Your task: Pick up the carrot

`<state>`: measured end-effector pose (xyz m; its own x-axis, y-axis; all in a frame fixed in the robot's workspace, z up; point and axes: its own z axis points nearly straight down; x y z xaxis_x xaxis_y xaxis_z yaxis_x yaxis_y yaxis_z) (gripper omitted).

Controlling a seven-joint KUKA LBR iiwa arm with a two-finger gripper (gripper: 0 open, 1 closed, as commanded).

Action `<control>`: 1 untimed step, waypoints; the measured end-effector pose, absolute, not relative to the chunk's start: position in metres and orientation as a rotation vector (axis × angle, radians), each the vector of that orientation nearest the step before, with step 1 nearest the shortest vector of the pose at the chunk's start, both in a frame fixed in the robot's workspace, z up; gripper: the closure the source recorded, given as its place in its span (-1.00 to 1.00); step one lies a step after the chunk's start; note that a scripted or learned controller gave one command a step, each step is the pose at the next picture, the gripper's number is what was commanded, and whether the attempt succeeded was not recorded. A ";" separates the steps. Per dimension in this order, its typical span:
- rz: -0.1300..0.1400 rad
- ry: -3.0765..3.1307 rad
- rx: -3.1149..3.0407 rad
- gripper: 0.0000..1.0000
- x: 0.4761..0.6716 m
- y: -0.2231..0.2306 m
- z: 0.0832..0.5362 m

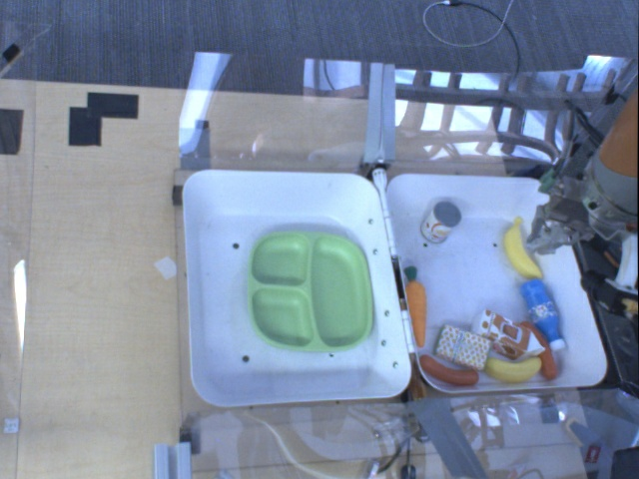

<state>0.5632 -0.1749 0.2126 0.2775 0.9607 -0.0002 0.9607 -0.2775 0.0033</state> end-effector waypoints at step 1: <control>0.002 1.640 2.678 1.00 0.553 -0.123 0.095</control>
<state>0.5531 -0.1229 0.0955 0.4544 0.8908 0.0008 0.8908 -0.4545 0.0014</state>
